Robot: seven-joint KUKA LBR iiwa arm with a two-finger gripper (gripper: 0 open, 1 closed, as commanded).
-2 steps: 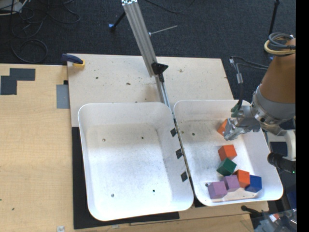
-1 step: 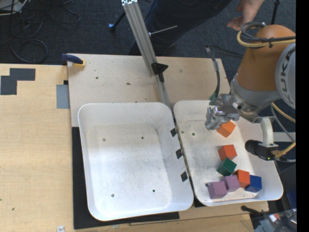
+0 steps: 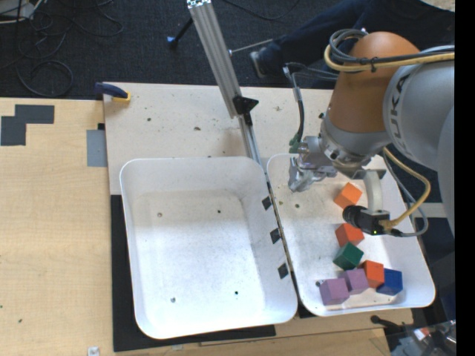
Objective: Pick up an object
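Blocks lie loose in the right bin (image 3: 423, 291), none of them in the gripper (image 3: 298, 182), which hangs over that bin's upper left part, near the wall it shares with the left bin (image 3: 141, 176). Whether its fingers are spread or pressed together cannot be told, as they read as one grey mass against the white floor; nothing shows between them. Risk, as judged: the gripper stands well apart from every block, so a descent from this position would likely close on bare floor. A second risk lies in the crowding at the lower end, where the purple blocks (image 3: 345, 285), an orange block (image 3: 374, 272) and the blue block (image 3: 392, 281) sit touching or just beside one another; fingers coming down there could strike a neighbour and push the target aside rather than straddle it. The upper orange block (image 3: 347, 195) sits more apart and looks the safer candidate, though its tilt to the fingers cannot be judged. Count: three orange or red-orange blocks, including one mid-bin (image 3: 349, 234); one green block (image 3: 347, 256); two purple; one blue; seven in all. Two white bins.
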